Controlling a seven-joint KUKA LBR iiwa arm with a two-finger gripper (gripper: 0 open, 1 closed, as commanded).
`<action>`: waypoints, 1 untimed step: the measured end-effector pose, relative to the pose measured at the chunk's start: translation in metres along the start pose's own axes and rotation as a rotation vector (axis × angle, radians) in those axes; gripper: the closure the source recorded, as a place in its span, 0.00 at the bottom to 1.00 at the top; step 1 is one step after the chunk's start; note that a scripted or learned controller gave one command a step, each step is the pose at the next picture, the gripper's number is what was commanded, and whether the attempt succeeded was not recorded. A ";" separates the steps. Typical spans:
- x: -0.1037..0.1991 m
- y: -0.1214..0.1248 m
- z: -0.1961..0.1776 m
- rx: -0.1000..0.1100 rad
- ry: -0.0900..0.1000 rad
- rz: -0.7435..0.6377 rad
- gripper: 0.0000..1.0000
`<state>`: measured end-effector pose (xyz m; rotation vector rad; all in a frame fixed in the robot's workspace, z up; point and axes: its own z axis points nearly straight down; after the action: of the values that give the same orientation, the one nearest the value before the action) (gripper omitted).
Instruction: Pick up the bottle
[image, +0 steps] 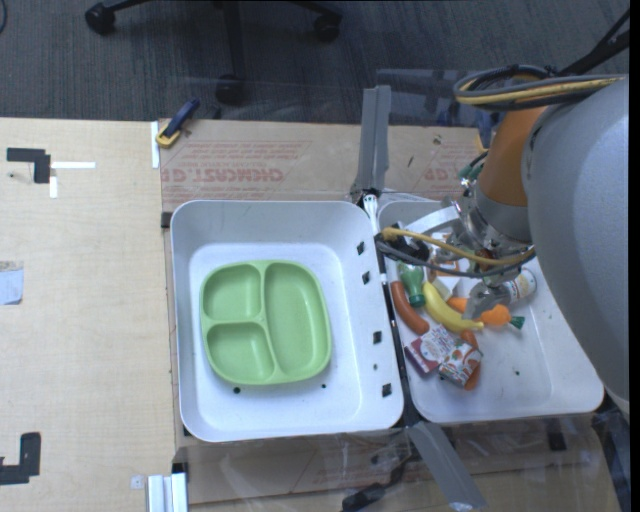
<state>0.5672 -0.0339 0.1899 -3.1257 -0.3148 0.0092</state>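
The hand (487, 296) hangs low over the bottle (518, 288) in the right bin (540, 385), its grip impossible to tell.

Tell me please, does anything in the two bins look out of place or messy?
The green plate sits slightly turned in the left bin. In the right bin, the banana and other toy food lie heaped under the gripper.

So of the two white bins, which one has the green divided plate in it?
The left bin: the green plate lies alone in it. The right bin holds the pile of toy food, where the pincer is.
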 end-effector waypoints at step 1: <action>0.044 -0.070 -0.002 -0.001 0.004 0.004 0.00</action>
<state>0.5961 0.0436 0.1912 -3.1265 -0.3091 0.0034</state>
